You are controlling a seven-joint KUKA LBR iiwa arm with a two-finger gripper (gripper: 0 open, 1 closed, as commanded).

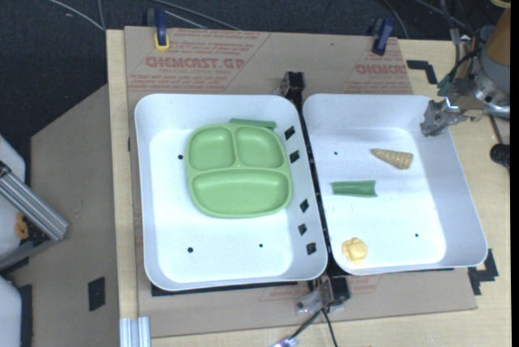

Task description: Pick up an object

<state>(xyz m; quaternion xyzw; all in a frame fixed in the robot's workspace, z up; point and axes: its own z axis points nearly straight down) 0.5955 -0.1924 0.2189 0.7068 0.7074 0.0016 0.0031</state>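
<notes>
We found the gripper (434, 120) at the upper right corner of the right bin (462, 207), hanging over its rim, and we could not tell whether it was open or closed, as that part was too small and blurred to read.

Three candidates lay in that bin, all apart from one another. Nearest the gripper, just inward and a little toward the camera, lay the tan cone-shaped piece (393, 158). Farther out sat the green pod-like piece (354, 188), and farthest of all, near the bin's front edge, the small yellow lump (353, 250). The left bin (162, 240) held a green divided plate (238, 170), well away from the gripper, with a green strip (253, 124) at its far edge.

We judged the cone the likeliest pick. It looked light and rigid, probably toy food, with a smooth taper that could squirt out of a pinch. We reckoned a hold across its wider end, jaws set square to its long axis, would be safest. The pod seemed flat and low, and harder to get under.
</notes>
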